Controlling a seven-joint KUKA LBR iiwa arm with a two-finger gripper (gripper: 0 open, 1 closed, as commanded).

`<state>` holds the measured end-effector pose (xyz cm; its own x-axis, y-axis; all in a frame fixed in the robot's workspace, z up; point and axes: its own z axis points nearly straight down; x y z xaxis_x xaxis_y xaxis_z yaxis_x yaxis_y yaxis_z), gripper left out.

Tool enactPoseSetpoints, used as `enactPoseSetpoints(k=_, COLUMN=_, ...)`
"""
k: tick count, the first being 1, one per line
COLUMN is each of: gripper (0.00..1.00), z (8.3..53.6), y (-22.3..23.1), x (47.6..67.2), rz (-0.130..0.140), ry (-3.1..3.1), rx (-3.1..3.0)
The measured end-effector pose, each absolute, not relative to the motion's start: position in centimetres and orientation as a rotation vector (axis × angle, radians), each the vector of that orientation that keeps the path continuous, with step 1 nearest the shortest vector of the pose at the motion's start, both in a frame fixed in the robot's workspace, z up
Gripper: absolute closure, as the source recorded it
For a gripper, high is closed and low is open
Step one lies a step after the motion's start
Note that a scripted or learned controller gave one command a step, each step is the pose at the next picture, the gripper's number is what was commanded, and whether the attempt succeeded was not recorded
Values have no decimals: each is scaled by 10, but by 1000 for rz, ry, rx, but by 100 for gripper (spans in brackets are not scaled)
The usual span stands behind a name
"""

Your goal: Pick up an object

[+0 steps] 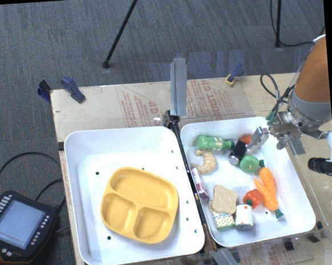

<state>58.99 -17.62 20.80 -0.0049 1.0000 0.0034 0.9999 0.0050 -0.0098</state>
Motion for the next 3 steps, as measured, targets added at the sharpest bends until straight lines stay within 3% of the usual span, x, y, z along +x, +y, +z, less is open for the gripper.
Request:
enactPoseSetpoints(k=1, gripper=0, z=94, y=-207, x=583, rz=3, ry=-2227, rx=-2206)
enactPoseSetpoints(k=2, gripper=100, z=98, y=-207, x=580, rz=10, ry=-2216, rx=-2201)
enactPoseSetpoints(k=3, gripper=100, z=265, y=-134, x=569, rz=-2, ry=-2444, rx=-1974)
